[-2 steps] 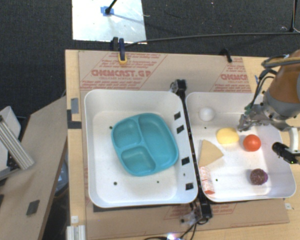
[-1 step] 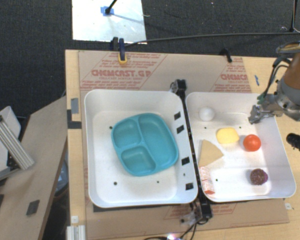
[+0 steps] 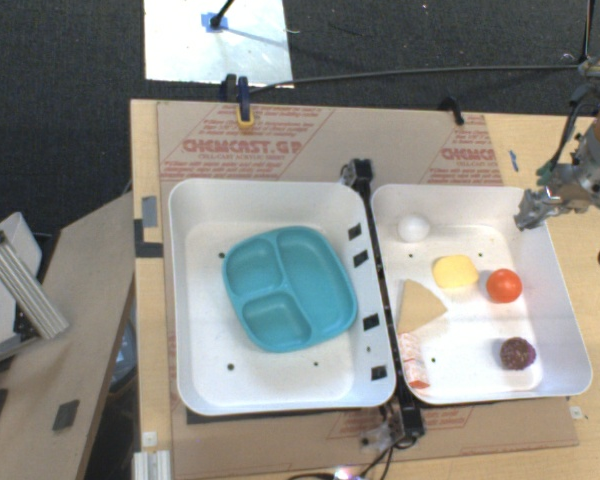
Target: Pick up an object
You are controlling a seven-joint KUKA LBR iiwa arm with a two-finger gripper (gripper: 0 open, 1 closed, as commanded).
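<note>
- Gripper (image 3: pixel 533 211) hangs over the far right rim of the right bin (image 3: pixel 565 298); whether it is spread or pressed together cannot be told. Nothing visible between its tips.
- Right bin contents: white ball (image 3: pixel 413 228) at the far left, yellow block (image 3: pixel 456 272) mid-bin, orange ball (image 3: pixel 504 286) just beside it, dark red ball (image 3: pixel 518 353) nearer the front.
- Tan wedge (image 3: pixel 418 306): apex points to the far side, long axis roughly front-to-back, by the left wall.
- Left bin (image 3: pixel 205 258) bears a teal divided tray (image 3: pixel 290 288), long axis diagonal.

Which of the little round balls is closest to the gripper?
The white ball, in the right bin's far corner. The orange ball and dark red ball lie farther from the gripper.
</note>
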